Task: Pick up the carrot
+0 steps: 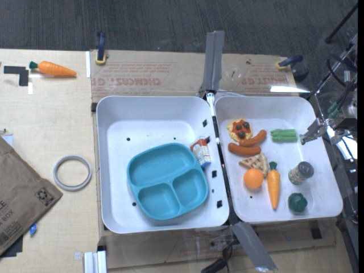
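**Carrot lies in the right bin, gripper at the bin's right rim**

Camera view: 2 shallow white plastic bins sit side by side on the surface. The left bin [114, 169] holds a blue 3-compartment plastic plate [168, 181] and, just beside the plate's upper right corner, a small red-and-white packet [201, 151]. The right bin [318, 203] holds the long orange carrot with a green top [273, 186], lying lengthwise near the bin's front, tip toward the front wall. An orange ball-shaped fruit [253, 178] lies just to its left, touching or nearly so. A waffle wedge [255, 163] and 2 sausages [248, 143] lie behind them, a small pizza toy [240, 128] farther back. A green pod [284, 135] lies near the back right; a small grey-lidded jar [301, 173] and a dark green round item [297, 202] lie right of the carrot. The metal gripper [314, 132] hangs at the bin's right rim, well apart from the carrot; whether it is open or closed, I cannot tell.
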{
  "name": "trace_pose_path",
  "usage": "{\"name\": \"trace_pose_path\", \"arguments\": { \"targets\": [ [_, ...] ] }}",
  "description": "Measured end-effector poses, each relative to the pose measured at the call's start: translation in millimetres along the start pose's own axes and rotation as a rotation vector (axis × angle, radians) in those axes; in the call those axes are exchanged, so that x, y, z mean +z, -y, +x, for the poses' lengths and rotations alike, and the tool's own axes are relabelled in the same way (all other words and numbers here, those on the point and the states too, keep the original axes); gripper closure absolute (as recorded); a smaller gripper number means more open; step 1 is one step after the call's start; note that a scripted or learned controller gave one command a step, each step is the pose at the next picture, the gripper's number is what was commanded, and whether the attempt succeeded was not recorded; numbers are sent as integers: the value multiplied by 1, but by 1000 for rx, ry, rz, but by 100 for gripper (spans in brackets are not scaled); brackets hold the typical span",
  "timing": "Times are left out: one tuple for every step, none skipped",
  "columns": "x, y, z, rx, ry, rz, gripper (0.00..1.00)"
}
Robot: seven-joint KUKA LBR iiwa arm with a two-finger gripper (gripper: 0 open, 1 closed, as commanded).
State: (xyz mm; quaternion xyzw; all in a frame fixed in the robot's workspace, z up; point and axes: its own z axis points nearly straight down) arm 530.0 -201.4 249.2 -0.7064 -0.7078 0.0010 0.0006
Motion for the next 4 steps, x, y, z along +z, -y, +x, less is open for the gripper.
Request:
{"name": "trace_pose_path", "arguments": {
  "targets": [
    [153,-3,39,-108,1,-9,0],
    [153,16,53,-81,2,-11,0],
    [145,16,53,-78,2,-11,100],
    [5,38,157,-56,1,-1,100]
  ]
}}
